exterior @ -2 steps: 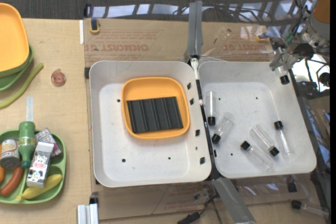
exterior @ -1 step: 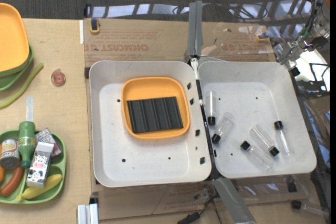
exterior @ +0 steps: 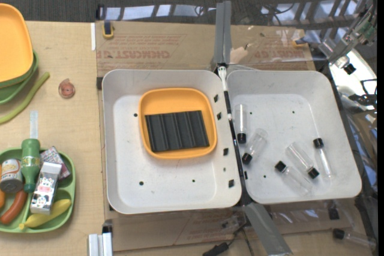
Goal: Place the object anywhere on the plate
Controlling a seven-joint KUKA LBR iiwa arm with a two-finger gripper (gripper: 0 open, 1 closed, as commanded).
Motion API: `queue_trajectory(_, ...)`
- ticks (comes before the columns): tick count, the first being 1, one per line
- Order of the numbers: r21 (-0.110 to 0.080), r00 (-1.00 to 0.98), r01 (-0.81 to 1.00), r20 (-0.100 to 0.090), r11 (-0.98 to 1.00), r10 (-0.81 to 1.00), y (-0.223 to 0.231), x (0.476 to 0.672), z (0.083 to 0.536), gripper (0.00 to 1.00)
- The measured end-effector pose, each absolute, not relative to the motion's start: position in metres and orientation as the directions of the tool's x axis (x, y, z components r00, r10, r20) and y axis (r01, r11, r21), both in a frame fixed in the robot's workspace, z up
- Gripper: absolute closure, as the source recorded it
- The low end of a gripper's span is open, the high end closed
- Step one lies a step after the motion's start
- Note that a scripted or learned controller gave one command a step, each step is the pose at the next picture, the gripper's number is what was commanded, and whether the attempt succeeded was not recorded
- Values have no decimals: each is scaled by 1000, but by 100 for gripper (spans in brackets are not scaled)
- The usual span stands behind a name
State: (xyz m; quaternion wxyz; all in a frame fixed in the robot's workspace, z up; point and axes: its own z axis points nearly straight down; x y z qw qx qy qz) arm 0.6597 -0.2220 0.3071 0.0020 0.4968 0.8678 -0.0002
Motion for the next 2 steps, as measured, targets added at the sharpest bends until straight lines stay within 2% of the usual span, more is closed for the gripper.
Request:
queue_trajectory(1,1,-664,748,-3,664,748,-222,660,398,100)
queue_trajectory(2,1,-826,564,-5,826,564,-222,655,442,100)
